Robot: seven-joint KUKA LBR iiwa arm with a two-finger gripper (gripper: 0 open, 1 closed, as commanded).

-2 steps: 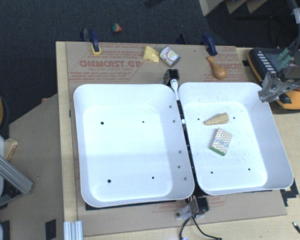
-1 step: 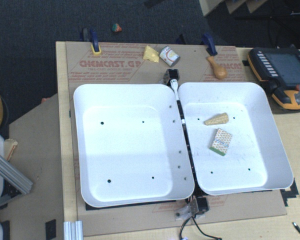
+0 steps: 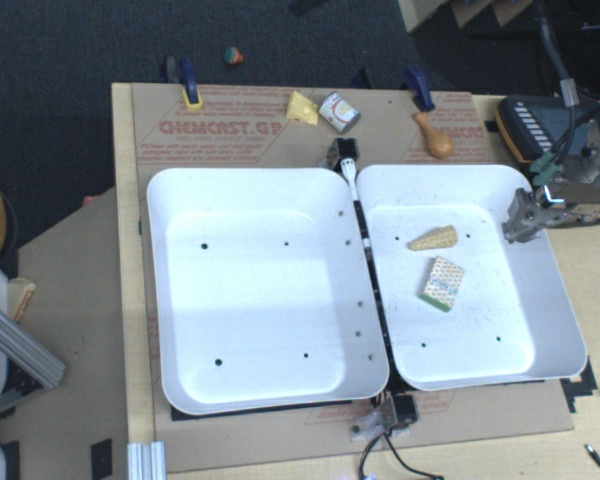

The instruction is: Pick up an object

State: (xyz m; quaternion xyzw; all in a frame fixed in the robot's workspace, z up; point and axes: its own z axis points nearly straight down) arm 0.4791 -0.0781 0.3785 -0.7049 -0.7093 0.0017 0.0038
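Brown cardboard [image 3: 230, 128] printed with red lettering covers the bench top and fills the middle of the frame, with dark carpet beyond it along the top and left.

On it sit two shallow white bins side by side. The left bin [image 3: 180, 208] takes up the centre-left of the frame; small dark dots mark its floor. The right bin [image 3: 480, 358] lies in the centre-right, touching the left one along a dark seam.

The arm's end enters at the right edge of the frame, and the gripper [image 3: 523, 224] sits at the upper right rim of the right bin, over its edge. It is small and partly lost among cables and grey metal, so whether the claw is wide or narrow cannot be told; nothing is seen between its tips.

Inside the right bin, a speckled block [image 3: 443, 282] with a green lower edge lies near the centre, tilted. Just above it, apart from it, lies a tan cone-shaped piece [image 3: 433, 238], its point toward the left.

Outside the bins, along the upper strip of cardboard, lie a yellow wedge [image 3: 302, 109], a small white box [image 3: 339, 112] just to its right, and an orange-brown pear-shaped object [image 3: 435, 138] further right. Two blue clamps [image 3: 189, 83] grip the cardboard's top edge.
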